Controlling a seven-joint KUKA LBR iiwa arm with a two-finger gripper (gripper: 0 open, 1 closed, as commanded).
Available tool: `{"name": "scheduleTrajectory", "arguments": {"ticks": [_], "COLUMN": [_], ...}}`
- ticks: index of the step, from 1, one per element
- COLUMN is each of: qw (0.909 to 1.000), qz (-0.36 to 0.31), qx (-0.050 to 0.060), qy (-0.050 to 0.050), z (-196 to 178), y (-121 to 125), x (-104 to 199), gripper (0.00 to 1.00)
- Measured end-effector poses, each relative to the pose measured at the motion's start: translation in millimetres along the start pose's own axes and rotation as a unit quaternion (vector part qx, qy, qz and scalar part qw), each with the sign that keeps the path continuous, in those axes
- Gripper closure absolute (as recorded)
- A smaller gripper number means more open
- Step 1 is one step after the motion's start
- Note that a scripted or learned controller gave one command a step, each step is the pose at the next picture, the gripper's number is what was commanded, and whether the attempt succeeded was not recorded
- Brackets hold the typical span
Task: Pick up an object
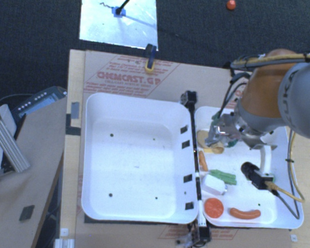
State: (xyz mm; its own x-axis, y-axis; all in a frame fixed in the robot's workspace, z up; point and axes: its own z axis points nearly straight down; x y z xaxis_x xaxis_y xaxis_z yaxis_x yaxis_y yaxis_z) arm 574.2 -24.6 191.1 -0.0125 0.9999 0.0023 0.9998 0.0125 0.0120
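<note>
Scattered across the right bin [285, 210]: a red tomato [214, 208] near the front edge, a sausage [245, 213] just beside it to the right, a white block [214, 185] behind the tomato, a green bean pod [223, 177] touching the block's far side, an orange carrot stick [203, 161] along the divider, and a tan, banana-like piece [210, 143] near the back of the bin. Poised low over that tan piece, the gripper [218, 136], metal parts crowded just above and beside it. Cannot tell how the fingers are set: hidden under the wrist and blurred. Nothing visibly lifted. Above the gripper, the orange band and grey arm [287, 94], reaching in from the right, cables looped around the wrist. A black part [254, 175] on a white bracket hanging over the bin's right half, yellow cable trailing from it. To the left, the left bin [136, 157], touching the right one along a black-clipped edge. Both on cardboard over the tabletop [34, 153].
</note>
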Motion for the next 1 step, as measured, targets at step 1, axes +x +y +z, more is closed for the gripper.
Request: {"name": "scheduleTrajectory", "arguments": {"ticks": [1], "qw": [1.0000], "qz": [0.004], "qx": [0.003], "qy": [-0.002], "z": [6.7], "y": [43.4], "x": [-21.1], "gripper": [1.00]}}
